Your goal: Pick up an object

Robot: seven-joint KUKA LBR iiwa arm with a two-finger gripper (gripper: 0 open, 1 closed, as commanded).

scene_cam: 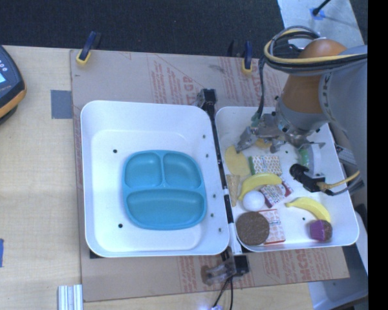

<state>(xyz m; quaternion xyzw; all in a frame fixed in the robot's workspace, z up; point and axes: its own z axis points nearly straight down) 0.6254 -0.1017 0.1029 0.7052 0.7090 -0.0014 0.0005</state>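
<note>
Brown disc (253,228) on printed packet (273,227), print unreadable

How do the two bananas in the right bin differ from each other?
The upper banana lies near the middle of the right bin, among other items and above a white egg. The lower banana lies nearer the bin's right side, next to a purple object. The upper banana looks slightly larger. Both are yellow and curved, and both lie flat.

Grey arm (339,76) with orange wrist band reaching in from right, metal two-finger gripper (264,136) angled downward-left.
</note>
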